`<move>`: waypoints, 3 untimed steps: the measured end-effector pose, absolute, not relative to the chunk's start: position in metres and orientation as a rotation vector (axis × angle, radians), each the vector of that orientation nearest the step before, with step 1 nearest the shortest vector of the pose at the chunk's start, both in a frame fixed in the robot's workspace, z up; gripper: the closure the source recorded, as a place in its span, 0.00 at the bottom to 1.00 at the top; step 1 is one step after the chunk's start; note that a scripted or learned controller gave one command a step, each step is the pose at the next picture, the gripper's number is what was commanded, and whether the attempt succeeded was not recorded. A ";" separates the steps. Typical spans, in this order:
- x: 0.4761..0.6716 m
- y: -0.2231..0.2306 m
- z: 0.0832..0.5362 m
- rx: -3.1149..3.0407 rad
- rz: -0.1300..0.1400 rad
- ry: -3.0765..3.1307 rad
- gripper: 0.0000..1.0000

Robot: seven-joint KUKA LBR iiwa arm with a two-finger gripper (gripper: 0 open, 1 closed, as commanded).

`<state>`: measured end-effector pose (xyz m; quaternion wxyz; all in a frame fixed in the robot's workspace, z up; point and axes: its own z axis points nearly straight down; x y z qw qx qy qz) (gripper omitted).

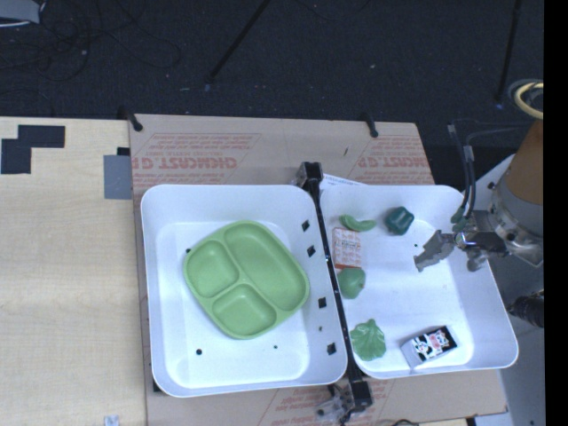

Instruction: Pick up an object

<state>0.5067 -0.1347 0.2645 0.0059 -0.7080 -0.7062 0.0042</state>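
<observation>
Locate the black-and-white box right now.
The black-and-white box lies in the right bin, near its front right corner, right of the leafy green toy.

Robot lab or test cell, probably. Two white bins (232, 375) clipped together sit on printed cardboard (222, 153) over a pale wood bench (62, 291). Dark carpet floor (266, 51) behind has loose cables (53, 25) and what look like stand legs (244, 25).
</observation>
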 end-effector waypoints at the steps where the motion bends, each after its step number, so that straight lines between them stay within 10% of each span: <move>1: 0.509 -0.135 0.271 -2.219 0.003 -2.219 0.00; 3: 0.506 -0.130 0.143 -2.216 0.007 -2.215 0.00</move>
